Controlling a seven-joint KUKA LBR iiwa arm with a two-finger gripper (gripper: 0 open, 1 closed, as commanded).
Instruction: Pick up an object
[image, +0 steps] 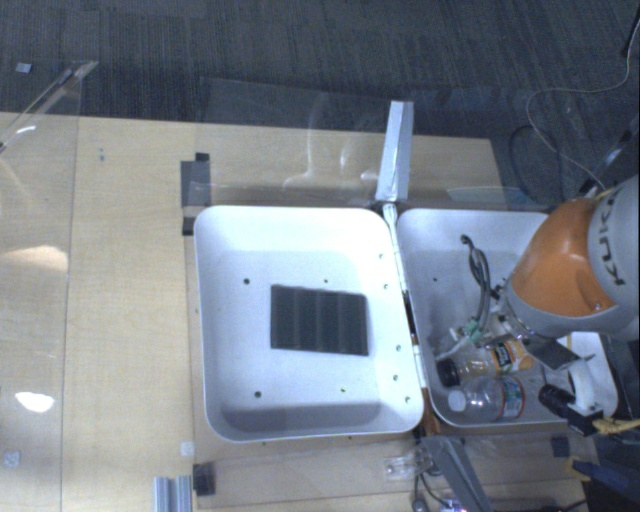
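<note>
A clear plastic bottle lay on its side near the front edge of the right bin, its white cap pointing left, with a dark-capped item just beside it and a small orange-and-brown object close behind. The gripper hung low over this clutter, wires trailing from it; whether the fingers were apart or together could not be told, and nothing was seen between them. The arm, grey with its orange band, reached in from the right and covered much of that bin. A black cable curled on the bin floor behind the gripper. The left bin held a dark ribbed rectangular block lying flat near its middle. Both bins sat side by side on the wooden desk, with a grey bar rising behind the seam between them.
</note>
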